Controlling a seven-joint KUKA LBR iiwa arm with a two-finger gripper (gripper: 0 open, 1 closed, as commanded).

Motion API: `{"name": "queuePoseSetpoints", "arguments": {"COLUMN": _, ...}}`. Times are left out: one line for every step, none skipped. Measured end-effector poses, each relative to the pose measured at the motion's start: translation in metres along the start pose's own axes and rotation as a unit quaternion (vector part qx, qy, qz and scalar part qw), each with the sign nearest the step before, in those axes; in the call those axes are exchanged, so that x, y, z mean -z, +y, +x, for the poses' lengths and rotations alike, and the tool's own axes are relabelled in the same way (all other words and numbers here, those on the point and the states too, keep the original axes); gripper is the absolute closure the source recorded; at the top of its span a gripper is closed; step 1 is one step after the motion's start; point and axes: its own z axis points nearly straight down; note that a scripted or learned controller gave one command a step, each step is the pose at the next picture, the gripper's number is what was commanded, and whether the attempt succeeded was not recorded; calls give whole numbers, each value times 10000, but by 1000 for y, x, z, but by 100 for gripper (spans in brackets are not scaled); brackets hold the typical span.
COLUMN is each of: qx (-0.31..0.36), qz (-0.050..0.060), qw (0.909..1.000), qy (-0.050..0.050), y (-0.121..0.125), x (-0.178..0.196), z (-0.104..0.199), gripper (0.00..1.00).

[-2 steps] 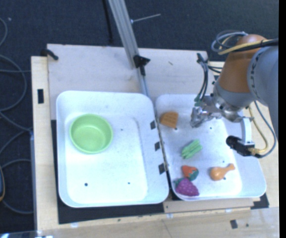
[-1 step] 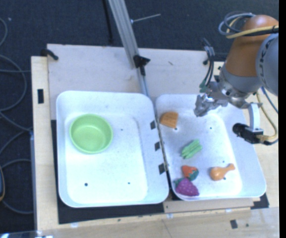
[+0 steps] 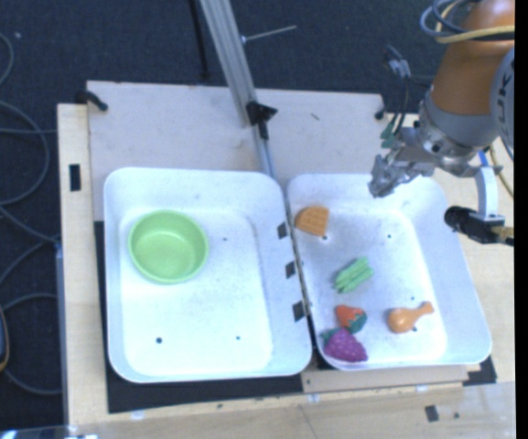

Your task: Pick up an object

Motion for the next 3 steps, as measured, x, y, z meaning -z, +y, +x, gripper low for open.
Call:
{"name": "queuePoseSetpoints", "arguments": {"qx": 15, "qz": 21, "qw": 10000, "qy": 8, "y": 1, "x": 5, "z": 59, "gripper": 100}}
{"name": "queuePoseSetpoints", "arguments": {"qx": 15, "qz": 35, "qw": 10000, "qy": 9, "y": -3, "x": 10, "z": 114, "gripper": 100}}
{"name": "queuePoseSetpoints", "arguments": {"qx": 11, "qz": 45, "qw": 10000, "qy": 8, "y": -11, "x": 9, "z": 161, "gripper": 100}}
